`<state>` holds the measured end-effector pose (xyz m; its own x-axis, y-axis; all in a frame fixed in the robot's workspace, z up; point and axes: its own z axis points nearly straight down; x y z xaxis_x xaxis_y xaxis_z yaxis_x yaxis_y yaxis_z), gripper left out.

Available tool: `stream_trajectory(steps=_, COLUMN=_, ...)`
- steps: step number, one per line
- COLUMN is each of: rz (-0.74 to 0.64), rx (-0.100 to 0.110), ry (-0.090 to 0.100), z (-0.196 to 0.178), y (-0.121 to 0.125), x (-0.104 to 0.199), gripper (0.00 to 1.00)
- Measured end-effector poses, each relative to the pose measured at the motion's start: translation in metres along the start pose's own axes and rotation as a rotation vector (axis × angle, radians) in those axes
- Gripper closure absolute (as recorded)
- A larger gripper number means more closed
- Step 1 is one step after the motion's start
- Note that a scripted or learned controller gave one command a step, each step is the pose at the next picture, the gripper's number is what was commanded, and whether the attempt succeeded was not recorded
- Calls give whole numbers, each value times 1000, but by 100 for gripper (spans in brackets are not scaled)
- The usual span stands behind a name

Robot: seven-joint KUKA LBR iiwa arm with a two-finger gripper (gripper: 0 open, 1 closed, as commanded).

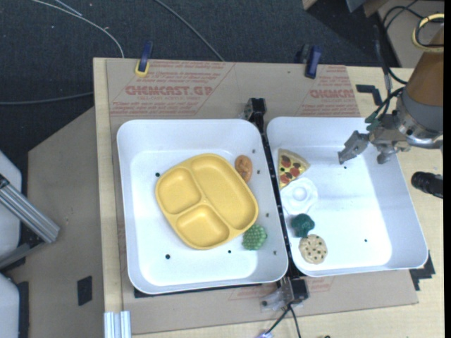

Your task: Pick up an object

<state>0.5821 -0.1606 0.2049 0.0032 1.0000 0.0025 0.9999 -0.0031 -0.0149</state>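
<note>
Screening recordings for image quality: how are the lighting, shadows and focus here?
Camera view: lighting even and soft, with faint shadows beside the yellow divided plate; white right bin is bright but keeps detail; pizza slice toy is fairly sharp; gripper looks slightly soft.

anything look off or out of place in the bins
Nothing is spilled or damaged. The yellow divided plate lies askew in the left bin, with no toy food on it. The pizza slice, cookie and other items crowd the right bin's left wall.

Smooth, glossy yellow plastic tray [206, 200] lies in a matt white plastic bin [134, 189] on paper-covered board [113, 104].
</note>
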Motion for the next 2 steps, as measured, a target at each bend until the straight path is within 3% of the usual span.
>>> stream_trajectory(steps=1, rz=-3, rx=-14, ry=-3, z=-9, y=3, x=1, gripper=0)
stream_trajectory(steps=2, rz=-3, rx=-9, ry=-1, z=38, y=-2, x=8, gripper=0)
